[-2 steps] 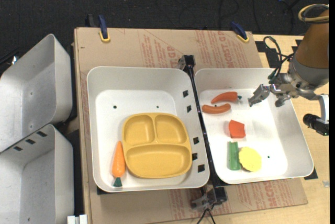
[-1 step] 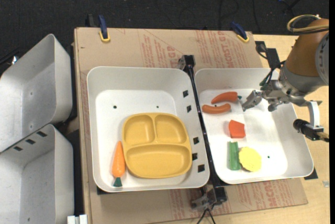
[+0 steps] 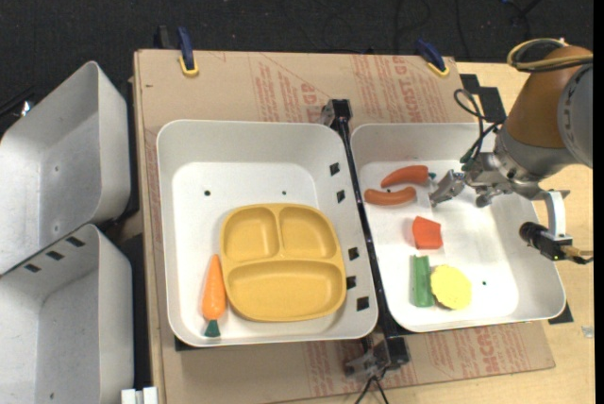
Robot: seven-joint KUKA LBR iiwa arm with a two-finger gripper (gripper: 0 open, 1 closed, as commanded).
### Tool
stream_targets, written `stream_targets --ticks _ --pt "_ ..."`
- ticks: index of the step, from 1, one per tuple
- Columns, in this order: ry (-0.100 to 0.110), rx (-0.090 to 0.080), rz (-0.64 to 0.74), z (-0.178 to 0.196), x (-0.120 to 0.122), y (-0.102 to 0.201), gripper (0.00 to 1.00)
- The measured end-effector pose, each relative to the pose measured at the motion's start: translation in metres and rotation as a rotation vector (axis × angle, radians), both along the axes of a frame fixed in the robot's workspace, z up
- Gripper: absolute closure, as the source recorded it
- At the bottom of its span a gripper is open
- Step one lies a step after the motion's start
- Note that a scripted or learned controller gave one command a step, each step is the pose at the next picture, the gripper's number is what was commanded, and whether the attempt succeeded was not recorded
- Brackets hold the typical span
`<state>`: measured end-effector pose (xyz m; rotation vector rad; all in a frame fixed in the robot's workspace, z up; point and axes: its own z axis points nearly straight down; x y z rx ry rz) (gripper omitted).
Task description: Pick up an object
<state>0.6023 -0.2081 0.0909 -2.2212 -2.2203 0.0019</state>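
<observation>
Beside upper sausage [image 3: 406,176], just right of it, we found gripper [image 3: 451,188] hovering low; claw state we could not tell. Lower sausage [image 3: 390,196] lay left of gripper, untouched. We judged sausages likely pick target, given gripper's closeness.

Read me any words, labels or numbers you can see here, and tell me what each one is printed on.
Red print runs across the brown cardboard sheet under the two shallow white bins, at its far edge and again near its front right corner; the letters are too blurred to read.
No legible text anywhere else.
</observation>
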Motion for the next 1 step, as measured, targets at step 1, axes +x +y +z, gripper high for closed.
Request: stream_targets --ticks 1 --pt "-0.004 -0.001 0.001 0.0122 0.0011 0.0000 1.00"
